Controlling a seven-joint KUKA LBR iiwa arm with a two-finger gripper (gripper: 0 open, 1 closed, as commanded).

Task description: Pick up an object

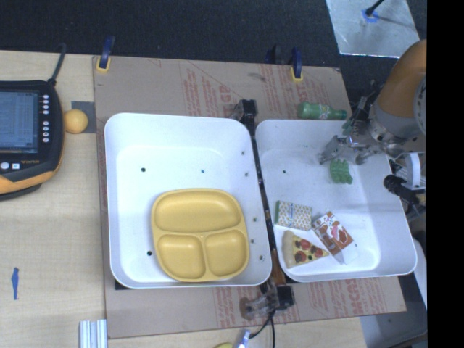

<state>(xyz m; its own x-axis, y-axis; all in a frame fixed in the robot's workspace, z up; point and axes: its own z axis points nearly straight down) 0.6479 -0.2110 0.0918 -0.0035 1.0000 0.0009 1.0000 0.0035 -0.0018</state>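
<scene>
Camera view places my gripper [341, 153] over the far part of the right bin [395, 267], fingers spread apart with nothing between them. A small green object [341, 171] lies just beneath the fingertips on the bin floor; I cannot tell whether they touch it. Well nearer the camera than the fingers lie a patterned packet [293, 214], a pizza slice toy [303, 249] and a red-and-white packet [333, 233]. To the fingers' left, the left bin [123, 194] bears a yellow divided tray [200, 233].
</scene>
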